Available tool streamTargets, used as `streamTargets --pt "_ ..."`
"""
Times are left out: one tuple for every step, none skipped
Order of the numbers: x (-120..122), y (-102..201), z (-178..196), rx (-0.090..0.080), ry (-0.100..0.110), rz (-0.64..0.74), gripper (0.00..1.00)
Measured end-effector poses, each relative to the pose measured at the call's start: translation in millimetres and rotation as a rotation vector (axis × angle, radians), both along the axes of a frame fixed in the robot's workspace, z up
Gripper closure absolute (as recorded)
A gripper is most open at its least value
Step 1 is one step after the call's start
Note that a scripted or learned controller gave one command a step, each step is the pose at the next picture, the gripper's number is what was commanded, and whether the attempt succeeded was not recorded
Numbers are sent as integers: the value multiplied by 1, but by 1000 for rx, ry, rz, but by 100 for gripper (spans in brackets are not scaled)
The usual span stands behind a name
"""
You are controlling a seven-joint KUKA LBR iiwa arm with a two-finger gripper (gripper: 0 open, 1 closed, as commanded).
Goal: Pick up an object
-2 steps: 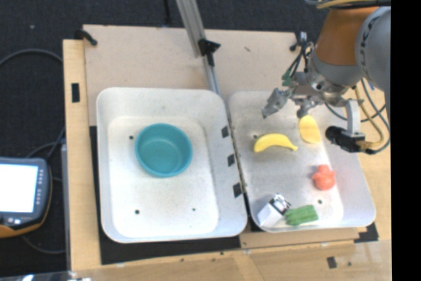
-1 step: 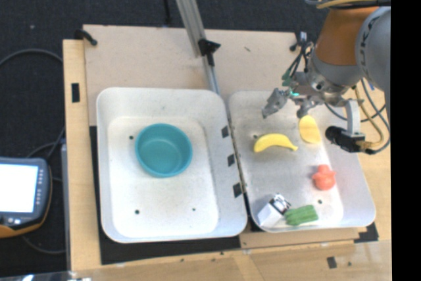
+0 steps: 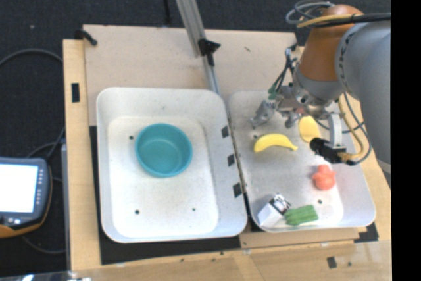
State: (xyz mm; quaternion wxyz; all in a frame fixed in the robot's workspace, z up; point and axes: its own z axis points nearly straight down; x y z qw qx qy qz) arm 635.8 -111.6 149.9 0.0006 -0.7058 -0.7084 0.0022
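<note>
**A:** Where are you in the job right now?

**B:** At the approach, I'd say. My tool [image 3: 279, 110] hangs low over the back of the right bin [image 3: 355, 207], near its far rim, and nothing sits between its fingers. Whether those fingers are apart or together I cannot tell; from above they blur into the wrist hardware.

**A:** What is there to pick?

**B:** Closest is the yellow banana [image 3: 275, 143], lying flat on the bin floor just in front of the tool. A second yellow object [image 3: 308, 127] sits beside it, partly under my wrist (too hidden to name). Further toward the front lie an orange-red object [image 3: 323, 177], a green object [image 3: 302, 214] and a small white and grey object [image 3: 272, 208] touching it. The left bin [image 3: 112, 108] carries a teal bowl [image 3: 164, 149], well apart from me.

**A:** So what does the next move call for?

**B:** My judgement: shift the tool forward over the banana's middle, turn the fingers across its narrow width, then descend to the floor and close. The curve leaves little margin, so a badly centred grip could just push it aside.
</note>
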Motion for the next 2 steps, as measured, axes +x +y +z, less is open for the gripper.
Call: streamTargets --pt "-1 -2 -52 -1 -1 -3 0" --pt "1 -2 -37 1 -7 -5 100"
